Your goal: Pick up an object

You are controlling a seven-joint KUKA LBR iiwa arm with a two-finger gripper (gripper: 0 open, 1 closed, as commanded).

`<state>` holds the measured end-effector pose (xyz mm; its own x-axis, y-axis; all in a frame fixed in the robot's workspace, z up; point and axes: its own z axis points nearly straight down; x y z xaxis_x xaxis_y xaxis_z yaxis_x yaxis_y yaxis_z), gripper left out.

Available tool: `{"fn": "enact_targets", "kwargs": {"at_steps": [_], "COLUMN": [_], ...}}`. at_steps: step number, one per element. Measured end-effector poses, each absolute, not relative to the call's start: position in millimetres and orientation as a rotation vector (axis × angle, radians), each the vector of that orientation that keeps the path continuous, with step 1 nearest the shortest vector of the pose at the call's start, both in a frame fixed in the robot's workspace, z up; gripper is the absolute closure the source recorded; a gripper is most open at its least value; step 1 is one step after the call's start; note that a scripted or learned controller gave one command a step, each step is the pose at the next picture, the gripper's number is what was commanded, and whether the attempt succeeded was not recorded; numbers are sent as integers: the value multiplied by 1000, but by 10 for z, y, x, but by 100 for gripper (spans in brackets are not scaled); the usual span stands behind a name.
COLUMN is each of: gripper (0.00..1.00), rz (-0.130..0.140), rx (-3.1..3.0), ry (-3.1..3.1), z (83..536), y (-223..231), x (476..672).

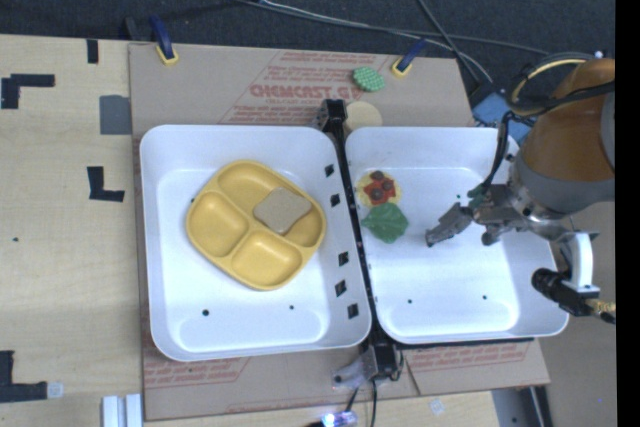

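Food sits in the right bin (500, 315), close to the divider: a green leafy piece (386, 223) lies just below a small yellow slice with red bits (380, 186), the two touching or nearly so, stacked up-and-down along the divider; neither has a clear long axis. To their right the claw (440, 233) hangs low over the bin floor, reaching leftward toward the green piece but apart from it; I cannot tell how its fingers stand. The grey arm (565, 165) bends in from the right. The left bin (160, 215) holds a yellow divided plate (230, 235) with a tan square (282, 210) on it.
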<state>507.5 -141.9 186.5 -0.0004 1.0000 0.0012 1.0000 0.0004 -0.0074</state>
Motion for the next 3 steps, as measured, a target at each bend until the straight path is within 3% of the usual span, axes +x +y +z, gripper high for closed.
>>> {"fn": "enact_targets", "kwargs": {"at_steps": [2,3], "gripper": [0,100], "rz": [5,2], "rx": [-2218,-2218], "ry": [-2220,-2221], "z": [890,1015], "y": [-1424,-1420], "x": [5047,5057]}}
